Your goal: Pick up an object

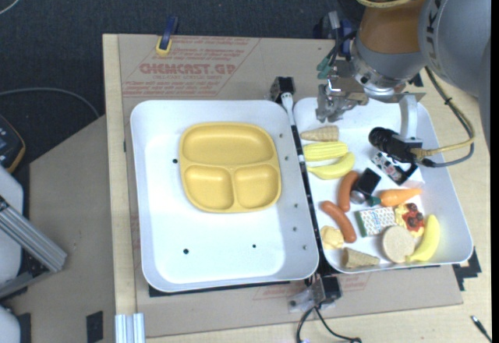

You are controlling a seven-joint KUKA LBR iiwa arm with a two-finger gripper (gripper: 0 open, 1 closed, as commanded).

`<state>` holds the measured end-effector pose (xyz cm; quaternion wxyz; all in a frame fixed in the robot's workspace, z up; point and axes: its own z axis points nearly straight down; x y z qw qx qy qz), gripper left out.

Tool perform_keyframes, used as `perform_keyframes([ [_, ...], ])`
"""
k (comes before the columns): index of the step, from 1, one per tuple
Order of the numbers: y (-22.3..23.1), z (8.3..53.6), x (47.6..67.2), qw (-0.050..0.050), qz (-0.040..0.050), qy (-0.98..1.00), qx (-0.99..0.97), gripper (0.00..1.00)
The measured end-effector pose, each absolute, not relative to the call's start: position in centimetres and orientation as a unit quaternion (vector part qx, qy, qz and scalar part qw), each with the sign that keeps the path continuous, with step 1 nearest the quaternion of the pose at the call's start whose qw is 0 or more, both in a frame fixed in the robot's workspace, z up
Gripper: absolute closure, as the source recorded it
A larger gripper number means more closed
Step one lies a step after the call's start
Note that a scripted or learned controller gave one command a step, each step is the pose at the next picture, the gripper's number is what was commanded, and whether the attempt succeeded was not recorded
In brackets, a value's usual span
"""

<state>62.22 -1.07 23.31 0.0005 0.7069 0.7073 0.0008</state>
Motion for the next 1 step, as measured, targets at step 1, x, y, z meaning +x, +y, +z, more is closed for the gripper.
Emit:
perform_keyframes([
  [1, -1.06, 23.39, 62.57, 0.001, 0.0009, 0.707, 0.707, 1.00],
])
